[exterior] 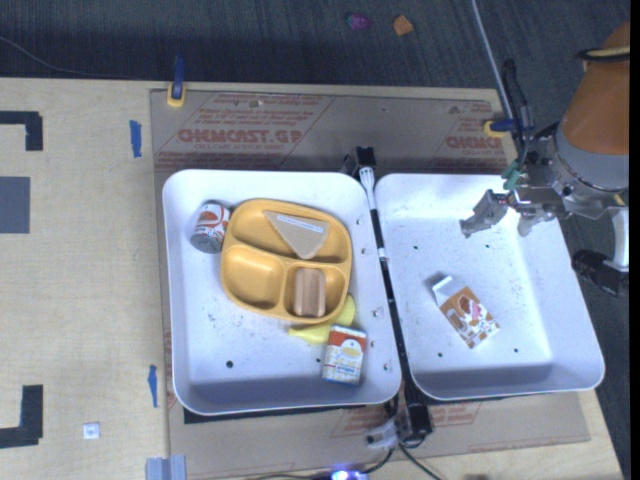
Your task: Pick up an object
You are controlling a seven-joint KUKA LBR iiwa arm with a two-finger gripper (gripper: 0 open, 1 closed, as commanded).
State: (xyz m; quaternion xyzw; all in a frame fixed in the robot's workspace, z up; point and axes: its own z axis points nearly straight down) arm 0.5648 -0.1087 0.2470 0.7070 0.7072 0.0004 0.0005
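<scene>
My gripper point(503, 212) hangs over the right bin point(560, 368), toward its one o'clock corner, with my two fingers spread apart and nothing between them; one finger point(478, 217) points out toward nine o'clock, the other point(527, 220) sits nearer my wrist. My orange band point(600, 103) shows at the three o'clock edge of the view. Below me, toward six o'clock from my fingertips and well apart from them, a small snack packet point(465, 311) lies flat on the floor of the right bin, tilted so its long side runs from ten to four o'clock. In the left bin point(190, 368) a yellow divided tray point(255, 273) fills the middle, with a tan wedge point(300, 232) in its twelve o'clock compartment and a brown block point(308, 292) in its five o'clock compartment. A crushed can point(209, 226) touches the tray at nine o'clock. A small carton point(343, 354) lies at the tray's five o'clock, just beside a yellow piece point(312, 332).
</scene>
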